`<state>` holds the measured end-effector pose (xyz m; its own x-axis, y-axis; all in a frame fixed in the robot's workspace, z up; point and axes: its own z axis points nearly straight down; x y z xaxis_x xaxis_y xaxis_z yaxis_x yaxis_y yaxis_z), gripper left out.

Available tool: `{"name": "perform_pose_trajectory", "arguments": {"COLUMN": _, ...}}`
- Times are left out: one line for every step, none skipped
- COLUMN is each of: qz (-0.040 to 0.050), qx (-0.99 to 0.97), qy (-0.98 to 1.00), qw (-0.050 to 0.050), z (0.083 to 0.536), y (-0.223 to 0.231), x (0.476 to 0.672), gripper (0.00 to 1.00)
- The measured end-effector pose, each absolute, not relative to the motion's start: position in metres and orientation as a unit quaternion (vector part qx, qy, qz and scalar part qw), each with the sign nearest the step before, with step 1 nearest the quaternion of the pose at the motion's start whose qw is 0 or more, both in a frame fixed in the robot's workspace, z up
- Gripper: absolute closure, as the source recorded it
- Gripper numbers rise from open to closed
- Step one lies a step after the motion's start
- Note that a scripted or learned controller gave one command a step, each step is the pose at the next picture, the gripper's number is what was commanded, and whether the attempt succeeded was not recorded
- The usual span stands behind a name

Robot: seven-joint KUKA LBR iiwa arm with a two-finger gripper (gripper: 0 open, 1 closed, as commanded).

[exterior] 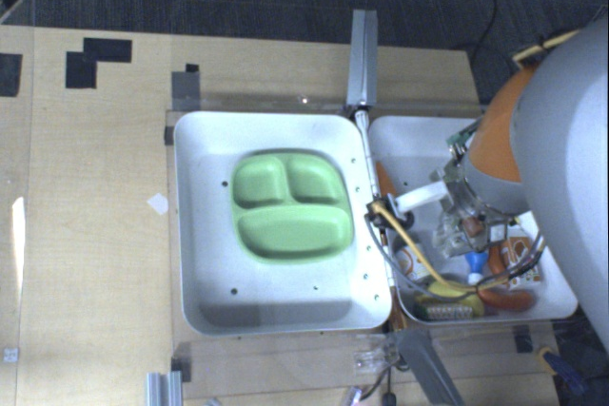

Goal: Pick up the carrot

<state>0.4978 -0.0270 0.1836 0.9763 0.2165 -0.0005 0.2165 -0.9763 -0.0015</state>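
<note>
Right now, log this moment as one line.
arm: over right bin | end effector: low among clutter | carrot: by left wall, untouched | green tray: left bin

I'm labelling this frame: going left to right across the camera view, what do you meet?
Black markings on the bench → left white bin → green divided plate → right white bin → orange band on the arm.

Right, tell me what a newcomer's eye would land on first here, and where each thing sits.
The green divided plate stands out most, lying in the middle of the left bin. Next is the big grey arm with its orange band, reaching from the right down into the right bin. That bin is crowded: a yellow banana lies slantwise across it, with an orange-red item, possibly the carrot, at its near edge.
</note>
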Motion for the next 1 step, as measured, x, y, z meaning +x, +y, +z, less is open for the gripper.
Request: {"name": "perform_pose_trajectory", "arguments": {"qz": -0.0017, "qx": -0.96, "qy": -0.28, "qw": 0.0, "z": 0.2195, "y": -0.0154, "x": 0.4879, "gripper": 1.0}}
